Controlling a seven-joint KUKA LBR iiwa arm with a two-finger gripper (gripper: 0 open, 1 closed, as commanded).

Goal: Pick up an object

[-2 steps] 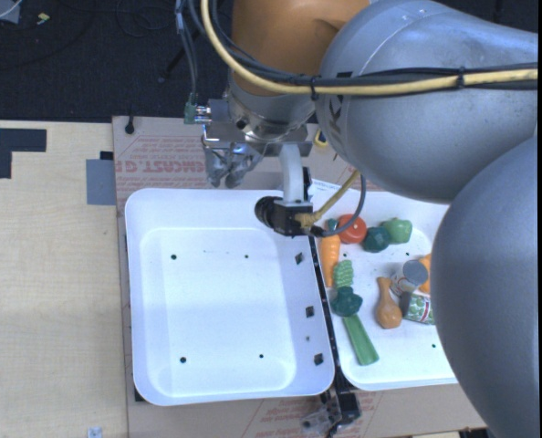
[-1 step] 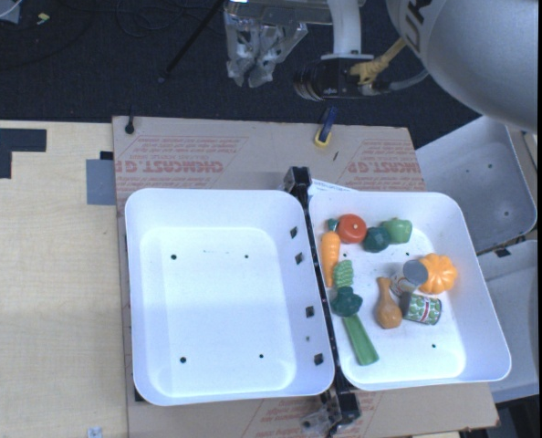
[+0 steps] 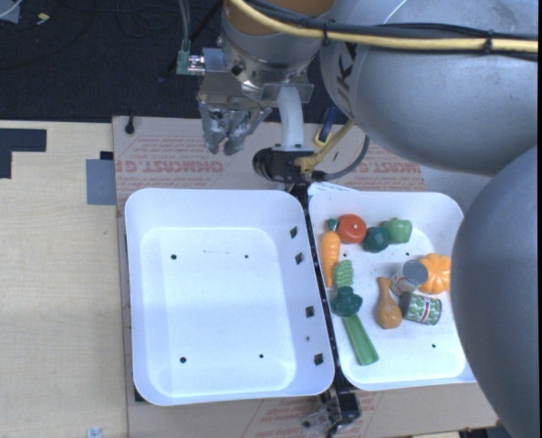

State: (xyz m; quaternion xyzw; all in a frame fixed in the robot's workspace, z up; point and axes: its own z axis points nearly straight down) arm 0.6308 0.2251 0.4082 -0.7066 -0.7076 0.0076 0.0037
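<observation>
My gripper [image 3: 228, 135] hangs high above the far edge of the left bin [image 3: 143, 272], fingers close together with nothing between them. The right bin [image 3: 444, 208] holds the toys: an orange carrot [image 3: 329, 252], a red tomato [image 3: 351, 228], a green pepper [image 3: 397, 231] beside a dark green piece [image 3: 376, 239], a green corn cob [image 3: 344, 273], a long green vegetable [image 3: 355, 327], a tan drumstick [image 3: 388, 307], a small can [image 3: 422, 308] and an orange piece [image 3: 436, 272].
The grey arm fills the top and right of the camera view and covers the right bin's right side. A black divider with clips [image 3: 312, 281] runs between the bins. A cardboard sheet [image 3: 161, 158] lies beneath them.
</observation>
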